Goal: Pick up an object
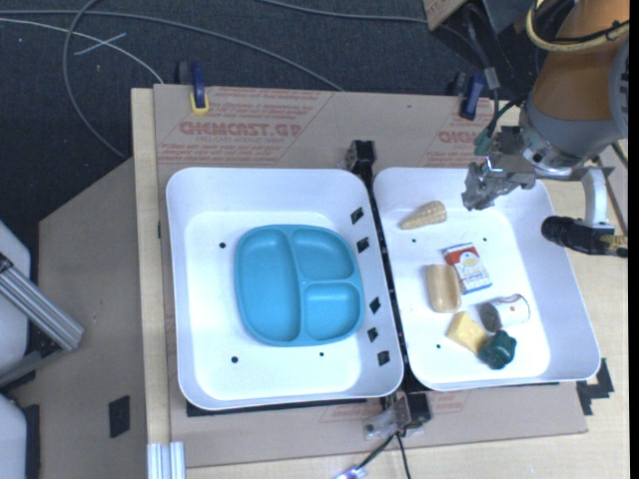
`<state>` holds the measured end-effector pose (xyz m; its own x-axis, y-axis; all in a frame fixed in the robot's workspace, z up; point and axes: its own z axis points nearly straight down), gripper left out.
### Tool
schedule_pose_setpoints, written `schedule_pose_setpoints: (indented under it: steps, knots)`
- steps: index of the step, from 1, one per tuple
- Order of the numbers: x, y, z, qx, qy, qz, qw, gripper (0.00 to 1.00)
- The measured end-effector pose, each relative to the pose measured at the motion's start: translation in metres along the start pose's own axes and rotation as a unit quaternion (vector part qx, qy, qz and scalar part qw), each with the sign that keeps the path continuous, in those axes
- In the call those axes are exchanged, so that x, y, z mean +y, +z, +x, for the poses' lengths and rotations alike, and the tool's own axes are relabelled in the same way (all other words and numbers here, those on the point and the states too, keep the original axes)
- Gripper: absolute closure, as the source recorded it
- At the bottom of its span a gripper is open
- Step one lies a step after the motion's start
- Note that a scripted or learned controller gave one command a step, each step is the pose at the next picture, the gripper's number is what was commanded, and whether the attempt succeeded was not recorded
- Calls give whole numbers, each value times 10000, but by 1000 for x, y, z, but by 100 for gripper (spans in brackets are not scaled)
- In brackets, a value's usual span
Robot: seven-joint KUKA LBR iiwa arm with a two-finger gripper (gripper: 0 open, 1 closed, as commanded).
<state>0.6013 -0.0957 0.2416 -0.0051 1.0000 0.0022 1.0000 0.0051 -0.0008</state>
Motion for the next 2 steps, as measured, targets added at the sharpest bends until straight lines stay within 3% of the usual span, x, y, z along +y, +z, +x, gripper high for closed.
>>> schedule_pose_setpoints:
  steps: [2]
  knots:
    - [21,15,106,-9,10,-4,10000,100]
